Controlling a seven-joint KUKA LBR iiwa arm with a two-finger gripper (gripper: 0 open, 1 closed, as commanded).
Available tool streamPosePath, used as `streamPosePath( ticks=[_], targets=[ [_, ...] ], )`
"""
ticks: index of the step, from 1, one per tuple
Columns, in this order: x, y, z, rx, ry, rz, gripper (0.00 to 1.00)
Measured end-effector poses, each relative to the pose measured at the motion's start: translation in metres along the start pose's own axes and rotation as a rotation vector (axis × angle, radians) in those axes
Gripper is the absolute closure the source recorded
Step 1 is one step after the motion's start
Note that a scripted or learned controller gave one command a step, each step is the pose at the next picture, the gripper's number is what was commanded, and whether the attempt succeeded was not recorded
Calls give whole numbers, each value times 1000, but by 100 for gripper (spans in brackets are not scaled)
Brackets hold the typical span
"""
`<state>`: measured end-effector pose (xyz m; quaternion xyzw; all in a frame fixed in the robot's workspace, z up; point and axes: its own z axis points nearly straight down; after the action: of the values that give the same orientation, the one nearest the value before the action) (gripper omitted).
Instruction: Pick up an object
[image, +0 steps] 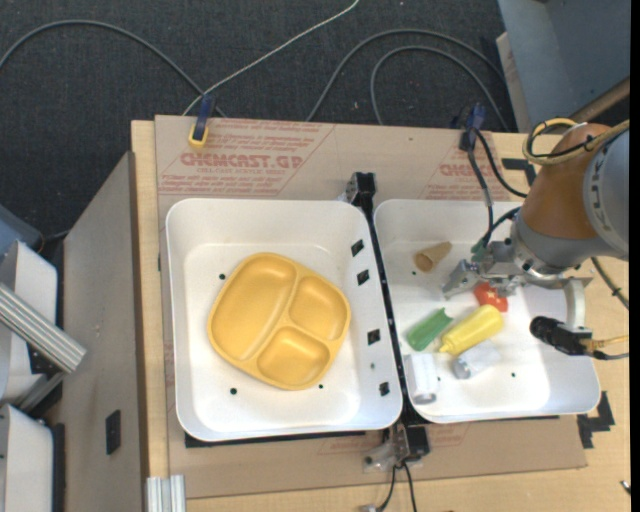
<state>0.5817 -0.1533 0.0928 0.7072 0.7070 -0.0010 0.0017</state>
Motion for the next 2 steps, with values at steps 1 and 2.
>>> streamPosePath(
  ticks=[1, 2],
  targets=[
    [2, -1, -6, 7, 6, -1, 100],
    [-2, 3, -47, 1, 4, -1, 100]
  ],
)
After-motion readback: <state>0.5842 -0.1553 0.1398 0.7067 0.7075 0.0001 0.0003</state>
